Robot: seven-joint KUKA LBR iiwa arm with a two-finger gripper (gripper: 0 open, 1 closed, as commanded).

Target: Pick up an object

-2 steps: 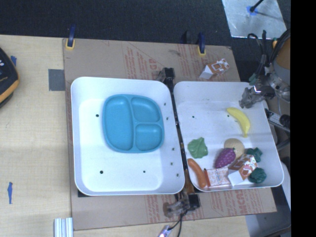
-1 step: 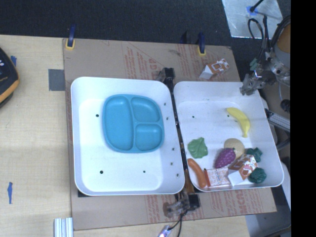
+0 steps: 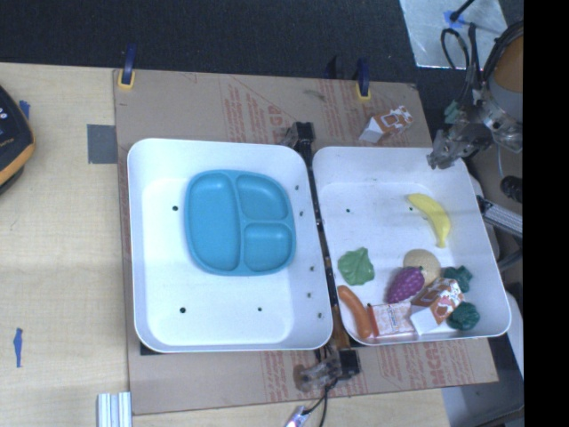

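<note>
Gripper point(image 3: 442, 157) hung over right bin's point(image 3: 391, 163) far-right corner; jaws' state impossible to tell, nothing visibly held. Nearest target: banana point(image 3: 432, 215), lying alone mid-bin. Risk: curved banana likely slipped sideways. Near-corner pile, grapes point(image 3: 405, 284) and carton point(image 3: 392, 319) touching, invited double grab.

place: likely robotics lab | evidence: clamped cardboard point(image 3: 267, 114) bench, two white bins point(image 3: 151, 238), loose cables point(image 3: 458, 43)

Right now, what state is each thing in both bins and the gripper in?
Blue divided plastic plate: flat in left white bin.
Yellow toy banana: lying loose in right white bin.
Purple toy grapes: among the near-corner clutter.
Gripper: over right bin's far rim, holding nothing visible.
</note>
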